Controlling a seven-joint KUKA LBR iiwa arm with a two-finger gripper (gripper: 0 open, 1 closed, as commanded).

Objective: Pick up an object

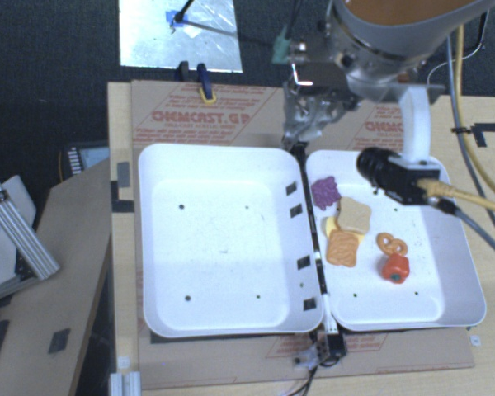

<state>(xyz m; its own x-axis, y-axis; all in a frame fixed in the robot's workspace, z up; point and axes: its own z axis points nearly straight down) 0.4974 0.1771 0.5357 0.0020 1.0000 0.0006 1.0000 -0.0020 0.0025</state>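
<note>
Two bins side by side on the bench: left bin point(223, 238), right bin point(445, 295). In the right bin, near the divider: grape bunch point(325, 191) farthest back, bread slice point(355, 215) just in front, waffle point(342, 248) nearest. Pretzel point(390, 242) right of the waffle, pepper point(395, 268) just in front of the pretzel.

The arm point(396, 7) comes in from the upper right and is very near to the camera, so its grey body with the orange band looks big and blurred at the top. The wrist points down and a little to the left. The gripper point(301, 134) hangs below it, dark and metallic, low at the far end. Its tip is too blurred to read.
</note>
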